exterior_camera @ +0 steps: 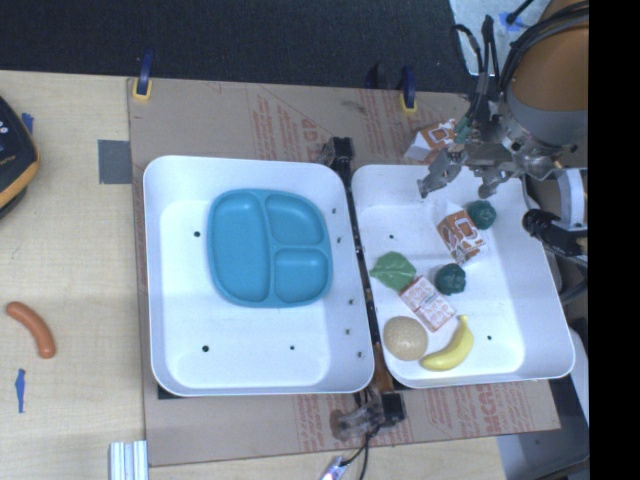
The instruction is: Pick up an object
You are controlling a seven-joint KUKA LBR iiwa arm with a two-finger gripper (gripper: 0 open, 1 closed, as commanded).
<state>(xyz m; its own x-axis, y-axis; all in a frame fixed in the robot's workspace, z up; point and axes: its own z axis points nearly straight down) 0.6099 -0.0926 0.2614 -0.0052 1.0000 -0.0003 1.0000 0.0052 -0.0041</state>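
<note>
Bench, far left: a dark device with an orange edge (12,160) and, lower down, a toy sausage (31,329) lying on the wood, both outside the bins. Left bin (170,363) carries a blue divided plate (269,247), three compartments, nothing in them. Right bin (530,338) holds the candidates: a green leaf (393,269), a round tan bun-like piece (405,337), a small red-and-white packet (429,303), a yellow banana (449,348), a dark green lump (450,279), a brown-and-white carton (461,235) and a second dark green ball (482,214) just beside the carton's upper right. Another printed packet (436,138) lies on the cardboard beyond the bin's far rim. The gripper (465,176) hangs over the far end of the right bin, fingers spread apart, nothing between them, above and apart from the carton. Judgement: nearest target is the carton; likely light, stiff-sided, slightly crushable, best taken across its narrow faces. Green ball touching or nearly touching it could get nudged or caught by a finger. Banana looks like smooth plastic, probably slippery; grip mid-body across the curve. The leaf is flat, so poor purchase.
</note>
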